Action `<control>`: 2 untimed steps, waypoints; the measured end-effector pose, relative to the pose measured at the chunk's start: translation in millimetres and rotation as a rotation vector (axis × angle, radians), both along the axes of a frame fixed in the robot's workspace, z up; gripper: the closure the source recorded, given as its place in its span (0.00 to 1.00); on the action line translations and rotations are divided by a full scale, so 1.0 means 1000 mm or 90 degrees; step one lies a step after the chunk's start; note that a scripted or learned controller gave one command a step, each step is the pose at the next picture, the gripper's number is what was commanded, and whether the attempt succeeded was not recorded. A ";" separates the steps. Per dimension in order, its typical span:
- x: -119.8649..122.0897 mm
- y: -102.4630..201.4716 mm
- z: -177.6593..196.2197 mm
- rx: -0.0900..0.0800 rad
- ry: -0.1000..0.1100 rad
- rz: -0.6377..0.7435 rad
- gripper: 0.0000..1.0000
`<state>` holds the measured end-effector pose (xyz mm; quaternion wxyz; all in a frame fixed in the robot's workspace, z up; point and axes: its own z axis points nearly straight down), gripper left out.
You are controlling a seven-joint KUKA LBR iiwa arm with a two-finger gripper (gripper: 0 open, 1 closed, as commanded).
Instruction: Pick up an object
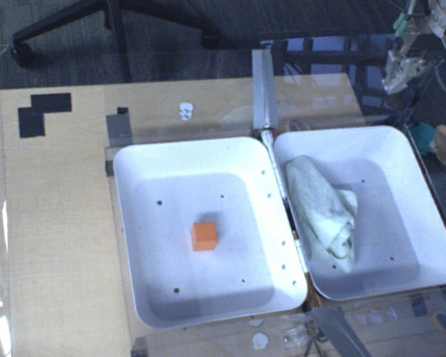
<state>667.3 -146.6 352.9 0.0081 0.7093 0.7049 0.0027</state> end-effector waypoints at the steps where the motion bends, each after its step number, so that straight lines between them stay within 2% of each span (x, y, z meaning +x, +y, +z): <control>1: 0.001 0.001 0.012 -0.002 -0.003 0.004 1.00; 2: 0.002 -0.008 0.047 0.003 0.006 0.016 1.00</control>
